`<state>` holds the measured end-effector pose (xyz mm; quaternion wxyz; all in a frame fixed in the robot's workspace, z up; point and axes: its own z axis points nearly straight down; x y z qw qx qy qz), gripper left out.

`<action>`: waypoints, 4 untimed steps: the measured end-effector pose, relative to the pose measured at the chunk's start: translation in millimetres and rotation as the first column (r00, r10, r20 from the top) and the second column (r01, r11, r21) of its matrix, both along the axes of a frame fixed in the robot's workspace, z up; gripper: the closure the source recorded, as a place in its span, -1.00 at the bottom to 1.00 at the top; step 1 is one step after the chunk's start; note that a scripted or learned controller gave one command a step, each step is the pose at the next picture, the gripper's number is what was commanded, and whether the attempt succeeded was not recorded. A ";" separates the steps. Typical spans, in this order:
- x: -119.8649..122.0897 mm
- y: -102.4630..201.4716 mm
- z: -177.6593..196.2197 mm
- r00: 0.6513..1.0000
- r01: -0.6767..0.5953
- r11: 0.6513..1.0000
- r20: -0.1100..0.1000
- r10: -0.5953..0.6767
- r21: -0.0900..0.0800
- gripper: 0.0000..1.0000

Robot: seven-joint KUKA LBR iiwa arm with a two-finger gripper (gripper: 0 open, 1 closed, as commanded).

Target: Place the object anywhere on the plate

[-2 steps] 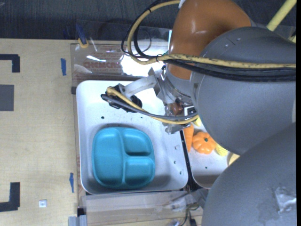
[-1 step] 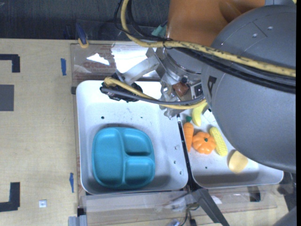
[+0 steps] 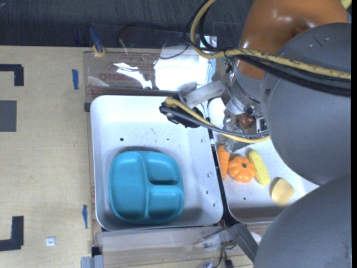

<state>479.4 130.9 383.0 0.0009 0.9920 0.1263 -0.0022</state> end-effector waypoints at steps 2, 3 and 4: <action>-1.1 -174.6 -65.6 1.000 0.002 1.000 -0.004 -0.002 0.001 1.00; -0.5 -99.0 -97.1 0.999 0.047 0.999 -0.004 -0.047 0.003 1.00; 0.6 -150.4 10.7 0.999 0.053 0.999 0.006 -0.053 0.003 1.00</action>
